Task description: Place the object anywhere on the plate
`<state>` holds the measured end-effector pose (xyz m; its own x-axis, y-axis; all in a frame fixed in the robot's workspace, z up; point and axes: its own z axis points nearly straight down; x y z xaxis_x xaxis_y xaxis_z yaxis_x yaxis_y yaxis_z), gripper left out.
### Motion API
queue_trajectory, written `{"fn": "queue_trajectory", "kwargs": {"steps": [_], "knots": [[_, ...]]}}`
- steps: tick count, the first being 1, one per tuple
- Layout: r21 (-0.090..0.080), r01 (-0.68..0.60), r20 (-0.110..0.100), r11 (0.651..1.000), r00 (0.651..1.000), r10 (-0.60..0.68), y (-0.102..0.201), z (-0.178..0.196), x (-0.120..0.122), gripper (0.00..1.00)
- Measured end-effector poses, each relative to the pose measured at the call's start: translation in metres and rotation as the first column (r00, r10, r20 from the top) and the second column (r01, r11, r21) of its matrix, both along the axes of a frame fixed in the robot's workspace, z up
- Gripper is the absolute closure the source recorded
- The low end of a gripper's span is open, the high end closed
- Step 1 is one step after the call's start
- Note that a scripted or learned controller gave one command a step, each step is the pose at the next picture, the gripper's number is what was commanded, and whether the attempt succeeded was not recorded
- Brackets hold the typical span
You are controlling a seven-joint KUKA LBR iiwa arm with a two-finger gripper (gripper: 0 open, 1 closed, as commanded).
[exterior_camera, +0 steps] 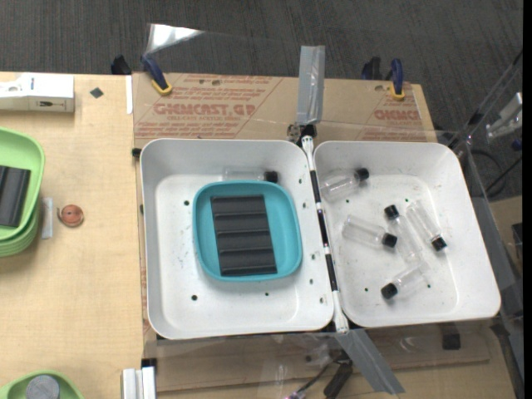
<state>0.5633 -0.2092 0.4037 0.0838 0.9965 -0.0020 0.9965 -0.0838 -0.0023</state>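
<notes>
A teal square plate (247, 230) with a black ridged insert (243, 234) sits in the middle of the left white bin (166, 298). One clear vial (248, 175) with a black cap lies on the bin floor just beyond the plate's far edge, close to it. Several more clear vials with black caps lie scattered in the right white bin (465, 298), among them one (342, 184) near the far left corner, one (366, 233) in the middle and one (404, 280) toward the front.
A green dish (18, 223) holding a dark block stands at the left edge of the wooden bench. A white box (37, 94) and a small brown disc (71, 214) lie near it. Cardboard (216, 106) held by clamps lies behind the bins.
</notes>
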Motion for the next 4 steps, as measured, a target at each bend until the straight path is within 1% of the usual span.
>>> {"fn": "queue_trajectory", "kwargs": {"steps": [4], "knots": [[0.000, 0.000, 0.000, 1.000, 1.000, 0.000, 0.0000, 0.0000, 0.0000, 0.00]]}}
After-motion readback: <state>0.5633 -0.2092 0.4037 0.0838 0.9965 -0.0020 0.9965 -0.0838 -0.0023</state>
